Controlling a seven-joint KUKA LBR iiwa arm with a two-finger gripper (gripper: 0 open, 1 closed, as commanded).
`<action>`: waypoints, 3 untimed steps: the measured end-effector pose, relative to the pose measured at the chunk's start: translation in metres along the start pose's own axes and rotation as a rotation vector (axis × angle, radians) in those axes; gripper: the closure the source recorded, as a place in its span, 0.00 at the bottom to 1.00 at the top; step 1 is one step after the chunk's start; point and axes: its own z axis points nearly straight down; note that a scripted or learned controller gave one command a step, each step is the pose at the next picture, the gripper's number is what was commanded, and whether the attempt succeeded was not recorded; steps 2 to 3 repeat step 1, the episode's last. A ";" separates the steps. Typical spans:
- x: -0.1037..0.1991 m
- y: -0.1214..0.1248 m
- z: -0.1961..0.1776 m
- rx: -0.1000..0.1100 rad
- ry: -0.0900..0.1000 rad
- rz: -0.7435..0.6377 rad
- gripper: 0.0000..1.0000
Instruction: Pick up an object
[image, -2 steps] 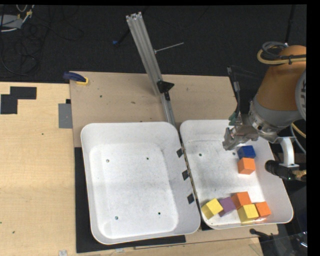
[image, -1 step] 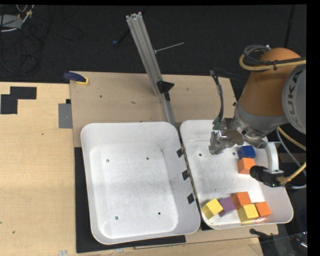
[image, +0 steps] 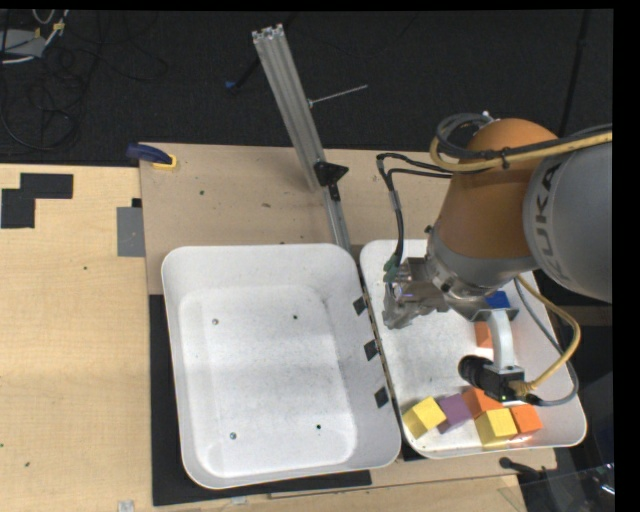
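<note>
Along the right bin's (image: 570, 425) near edge, yellow (image: 425, 414), purple (image: 458, 409) and orange blocks (image: 527, 419) lie clustered on the worktop (image: 230, 195). End effector (image: 402, 305) hovers above that bin's far-left area; its grip state cannot be told. Left bin (image: 190, 265) sits alongside.

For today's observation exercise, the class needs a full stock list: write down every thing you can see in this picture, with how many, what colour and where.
Bins: 2, white, side by side on the bench.
Yellow blocks: 2, near corner of the right bin.
Purple block: 1, between the yellow ones.
Orange blocks: at least 2, right bin, partly hidden.
Blue item: 1, right bin, under the arm.
Metal rail: 1, silver, slanting behind the bins.
Clamp: 1, blue and yellow, bench's far left corner.
Arm: 1, grey and orange, from the right.
Tool: 1, over the right bin.
</note>
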 end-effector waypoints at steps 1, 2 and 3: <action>0.057 -0.008 0.012 0.000 0.000 0.000 1.00; 0.057 -0.008 0.012 0.000 0.000 0.000 1.00; 0.057 -0.008 0.012 0.000 0.000 0.000 1.00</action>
